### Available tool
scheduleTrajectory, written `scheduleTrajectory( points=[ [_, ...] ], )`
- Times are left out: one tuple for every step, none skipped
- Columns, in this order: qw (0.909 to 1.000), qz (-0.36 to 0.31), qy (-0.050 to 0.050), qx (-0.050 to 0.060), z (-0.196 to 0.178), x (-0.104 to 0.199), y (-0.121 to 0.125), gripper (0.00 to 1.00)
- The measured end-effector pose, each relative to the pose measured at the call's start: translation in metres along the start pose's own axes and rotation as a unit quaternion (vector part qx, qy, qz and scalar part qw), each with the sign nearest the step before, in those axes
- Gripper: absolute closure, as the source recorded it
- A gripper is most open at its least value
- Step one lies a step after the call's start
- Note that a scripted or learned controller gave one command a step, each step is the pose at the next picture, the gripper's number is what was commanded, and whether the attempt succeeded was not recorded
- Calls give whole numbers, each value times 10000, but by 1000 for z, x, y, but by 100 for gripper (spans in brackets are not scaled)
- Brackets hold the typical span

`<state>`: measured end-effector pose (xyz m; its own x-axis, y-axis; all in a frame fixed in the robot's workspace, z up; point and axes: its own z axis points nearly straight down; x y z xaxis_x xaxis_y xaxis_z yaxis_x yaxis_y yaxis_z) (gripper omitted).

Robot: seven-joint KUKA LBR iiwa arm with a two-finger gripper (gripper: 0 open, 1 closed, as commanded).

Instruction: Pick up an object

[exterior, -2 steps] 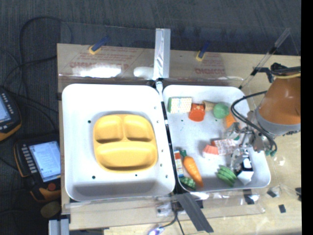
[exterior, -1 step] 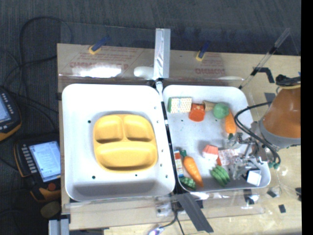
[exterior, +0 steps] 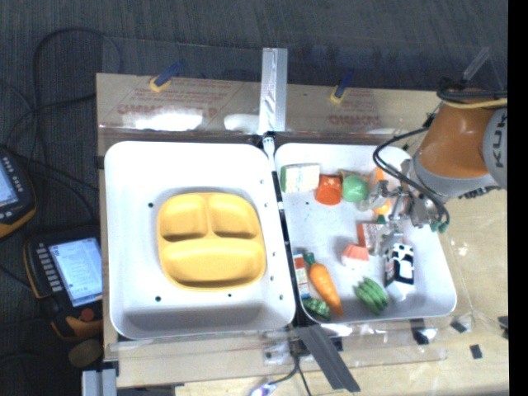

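The gripper (exterior: 386,236) hung low over the right bin (exterior: 429,304), likely lined up to grab a toy; finger state couldn't be told amid the clutter.

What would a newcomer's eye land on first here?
The big yellow tray sitting alone in the left bin. Next, the arm's orange band at the right, over the right bin, which is crowded with small toys such as a carrot.
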<state>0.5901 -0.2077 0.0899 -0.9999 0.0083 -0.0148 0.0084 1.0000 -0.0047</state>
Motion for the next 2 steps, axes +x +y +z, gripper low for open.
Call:
scheduleTrajectory(
  points=[
    [9993, 373, 11, -12, 1, -35, 18, 0],
    [9944, 1054, 15, -13, -1, 33, 0, 0]
  ],
)
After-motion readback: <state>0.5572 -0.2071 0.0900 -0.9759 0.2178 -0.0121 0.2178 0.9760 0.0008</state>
